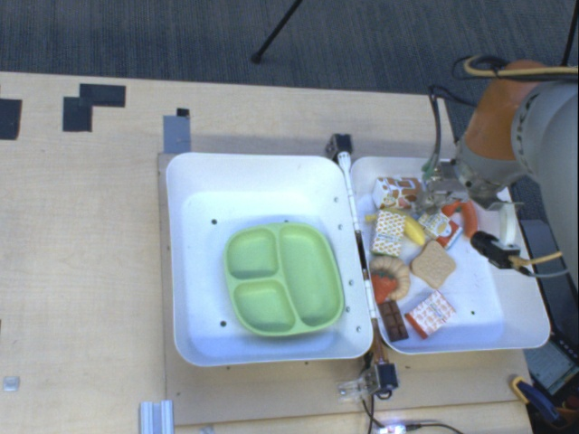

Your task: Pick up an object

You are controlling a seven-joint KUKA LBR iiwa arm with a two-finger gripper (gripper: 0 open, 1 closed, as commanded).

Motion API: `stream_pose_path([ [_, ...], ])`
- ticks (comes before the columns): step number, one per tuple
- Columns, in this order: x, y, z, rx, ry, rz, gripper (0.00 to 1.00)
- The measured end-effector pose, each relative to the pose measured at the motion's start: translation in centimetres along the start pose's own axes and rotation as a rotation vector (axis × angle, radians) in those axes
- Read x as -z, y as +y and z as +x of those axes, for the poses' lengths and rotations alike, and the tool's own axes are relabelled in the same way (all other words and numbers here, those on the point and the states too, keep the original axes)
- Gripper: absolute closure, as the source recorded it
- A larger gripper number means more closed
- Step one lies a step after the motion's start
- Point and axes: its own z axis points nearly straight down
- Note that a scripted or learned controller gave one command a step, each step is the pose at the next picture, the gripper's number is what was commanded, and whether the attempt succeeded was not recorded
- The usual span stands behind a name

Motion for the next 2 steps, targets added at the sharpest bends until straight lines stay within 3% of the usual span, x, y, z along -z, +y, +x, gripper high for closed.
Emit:
stream_pose_path([
  [1, 0.0, 0.0, 0.0, 0.001, 0.0, 0.001, 0.0],
  [2, 1.1, 0.1, 0.0, 0.005, -0.002, -0.003, 1.0],
])
